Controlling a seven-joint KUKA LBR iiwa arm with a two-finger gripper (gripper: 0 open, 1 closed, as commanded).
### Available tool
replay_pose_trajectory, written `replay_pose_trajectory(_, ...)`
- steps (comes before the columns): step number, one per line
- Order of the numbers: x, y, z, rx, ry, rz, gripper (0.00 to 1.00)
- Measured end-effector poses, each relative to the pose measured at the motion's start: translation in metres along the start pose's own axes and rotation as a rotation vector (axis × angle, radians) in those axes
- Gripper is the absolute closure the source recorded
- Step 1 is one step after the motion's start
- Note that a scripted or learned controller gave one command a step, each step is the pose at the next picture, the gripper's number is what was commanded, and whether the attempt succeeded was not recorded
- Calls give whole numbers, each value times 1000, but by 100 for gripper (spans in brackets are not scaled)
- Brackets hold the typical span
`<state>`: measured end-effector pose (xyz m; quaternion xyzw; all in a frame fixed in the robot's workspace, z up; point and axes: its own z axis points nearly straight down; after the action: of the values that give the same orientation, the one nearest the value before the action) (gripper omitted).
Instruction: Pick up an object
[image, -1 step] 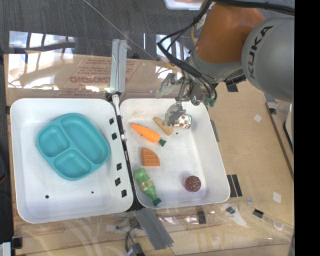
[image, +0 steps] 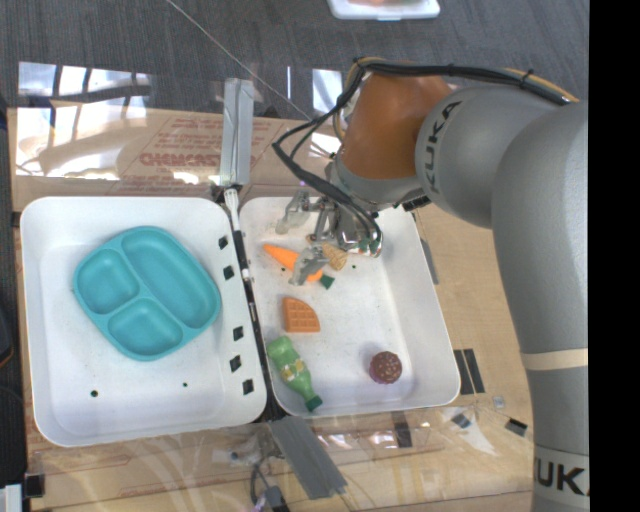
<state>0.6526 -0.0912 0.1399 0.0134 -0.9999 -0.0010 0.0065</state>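
Look at the right bin: your arm reaches in from the right and bends down over the bin's far end, its orange band just above the wrist. The gripper hangs low at that far end, right over the carrot, an orange piece with a green tip pointing toward the bin's middle. You cannot tell from this view whether anything is caught in the gripper, and its state cannot be read here: the metal parts crowd together and blur against the toys under them. A small tan piece lies just beside the carrot, under the gripper, and a second bit of orange and green sits touching or nearly touching it; what these are is hard to make out.

Nearer to you in the same bin, a waffle-like orange wedge lies flat in the middle. A green bottle lies on its side near the wall shared with the other bin. A dark red berry rests near the front right corner, well apart from the gripper.

The left bin holds a turquoise divided plate, tilted at an angle, with three compartments.
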Motion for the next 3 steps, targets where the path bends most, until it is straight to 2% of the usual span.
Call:
replay_pose_trajectory(1,46,-16,41,1,-26,88,0)
replay_pose_trajectory(2,44,-15,30,2,-27,80,100)
replay_pose_trajectory(3,46,36,-56,1,-22,101,100)
